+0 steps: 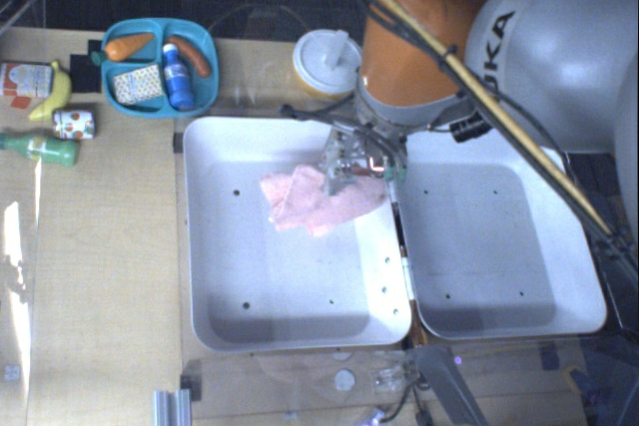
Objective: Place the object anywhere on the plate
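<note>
Pink cloth (318, 200): soft, crumpled, lying flat-ish in left white bin (230, 264), upper-centre toward right wall. Folds bunched; right edge reaches under gripper area, contact there hard to judge. Plate: perhaps blue sectioned tray (205, 45) outside bin, beyond its upper-left corner, holding toy foods.

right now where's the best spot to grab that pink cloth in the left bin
Grip the pink cloth at a raised fold near its right end, coming straight down from above. It lies flat and crumpled on the left bin's floor, so a top pinch on a fold likely holds better than a flat edge. The gripper hangs over that end.
</note>
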